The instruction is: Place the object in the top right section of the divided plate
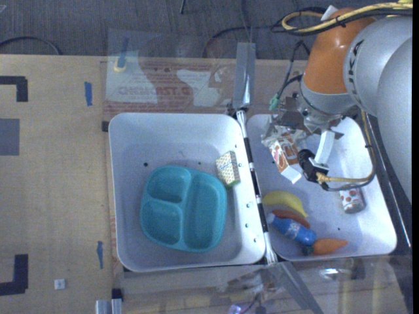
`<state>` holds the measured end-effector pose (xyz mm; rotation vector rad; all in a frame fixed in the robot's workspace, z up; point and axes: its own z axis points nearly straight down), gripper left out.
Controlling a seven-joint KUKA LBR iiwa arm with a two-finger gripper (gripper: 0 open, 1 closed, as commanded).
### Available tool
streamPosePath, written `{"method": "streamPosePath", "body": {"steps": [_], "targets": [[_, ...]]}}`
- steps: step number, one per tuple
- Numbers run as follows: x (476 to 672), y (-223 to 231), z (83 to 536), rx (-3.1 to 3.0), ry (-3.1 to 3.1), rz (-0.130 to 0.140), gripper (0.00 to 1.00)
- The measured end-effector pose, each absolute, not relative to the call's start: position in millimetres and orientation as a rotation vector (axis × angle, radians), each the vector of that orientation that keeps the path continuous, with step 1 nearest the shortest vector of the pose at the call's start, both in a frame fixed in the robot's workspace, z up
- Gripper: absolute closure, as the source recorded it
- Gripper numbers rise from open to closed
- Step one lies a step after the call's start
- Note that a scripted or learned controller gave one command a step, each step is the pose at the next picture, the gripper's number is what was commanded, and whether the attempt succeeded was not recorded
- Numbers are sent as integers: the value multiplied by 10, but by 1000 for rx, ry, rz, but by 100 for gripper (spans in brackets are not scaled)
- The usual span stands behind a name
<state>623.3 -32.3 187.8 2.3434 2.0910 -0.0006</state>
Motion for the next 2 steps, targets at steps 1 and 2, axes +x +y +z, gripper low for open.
{"method": "streamPosePath", "body": {"steps": [1,2], "targets": [[6049,-147,1895,2259,2186,-3,100],[6056,-152,1994,2258,2184,-2,100]]}}
